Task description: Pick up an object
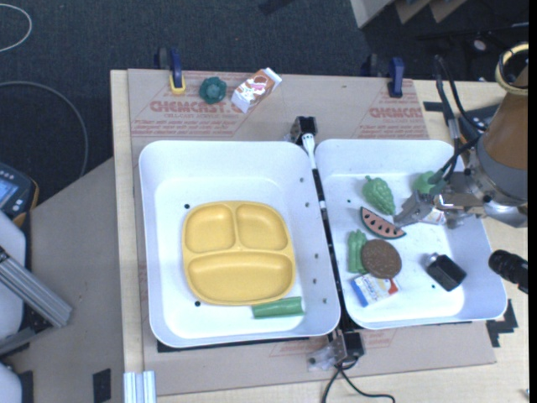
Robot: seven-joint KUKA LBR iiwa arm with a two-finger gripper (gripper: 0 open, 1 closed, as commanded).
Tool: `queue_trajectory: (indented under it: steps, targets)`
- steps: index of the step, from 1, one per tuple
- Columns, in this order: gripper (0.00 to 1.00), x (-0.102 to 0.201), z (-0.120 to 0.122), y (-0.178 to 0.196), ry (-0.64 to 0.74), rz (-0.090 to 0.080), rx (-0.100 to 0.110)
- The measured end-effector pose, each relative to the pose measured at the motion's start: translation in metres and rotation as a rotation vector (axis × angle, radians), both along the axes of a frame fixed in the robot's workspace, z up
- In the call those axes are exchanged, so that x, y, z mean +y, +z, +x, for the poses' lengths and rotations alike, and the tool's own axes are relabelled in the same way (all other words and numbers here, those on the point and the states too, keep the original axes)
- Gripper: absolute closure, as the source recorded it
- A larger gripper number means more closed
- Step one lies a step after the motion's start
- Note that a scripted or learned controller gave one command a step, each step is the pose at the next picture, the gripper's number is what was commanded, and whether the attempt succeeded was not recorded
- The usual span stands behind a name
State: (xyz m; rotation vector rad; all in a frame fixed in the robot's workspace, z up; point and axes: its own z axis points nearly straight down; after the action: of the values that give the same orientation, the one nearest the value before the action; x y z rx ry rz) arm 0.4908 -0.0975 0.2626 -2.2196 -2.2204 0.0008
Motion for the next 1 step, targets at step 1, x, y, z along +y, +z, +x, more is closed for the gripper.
queue_trajectory:
  steps: [1]
  targets:
    - [0.00,0.0042,-0.0142,-0.1395,-0.002,0.002,0.010]
